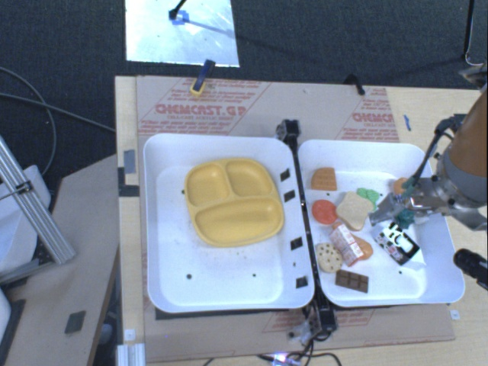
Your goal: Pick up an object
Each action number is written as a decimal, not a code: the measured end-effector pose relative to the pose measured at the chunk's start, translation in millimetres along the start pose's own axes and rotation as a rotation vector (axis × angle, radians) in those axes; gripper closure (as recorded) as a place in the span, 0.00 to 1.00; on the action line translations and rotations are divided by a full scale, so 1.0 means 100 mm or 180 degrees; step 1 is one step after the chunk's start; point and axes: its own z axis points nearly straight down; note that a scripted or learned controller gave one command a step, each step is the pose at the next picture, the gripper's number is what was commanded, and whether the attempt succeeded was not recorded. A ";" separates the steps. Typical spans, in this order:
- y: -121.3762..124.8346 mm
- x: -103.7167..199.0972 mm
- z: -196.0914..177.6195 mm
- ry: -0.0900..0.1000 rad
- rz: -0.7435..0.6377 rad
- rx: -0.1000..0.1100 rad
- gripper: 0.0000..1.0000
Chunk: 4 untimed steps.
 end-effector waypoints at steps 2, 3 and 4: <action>0.74 -0.27 1.30 -0.0010 0.0019 0.0000 0.00; 0.37 0.19 1.13 0.0008 0.0002 0.0023 0.00; 0.07 0.57 0.67 0.0005 -0.0002 0.0012 0.00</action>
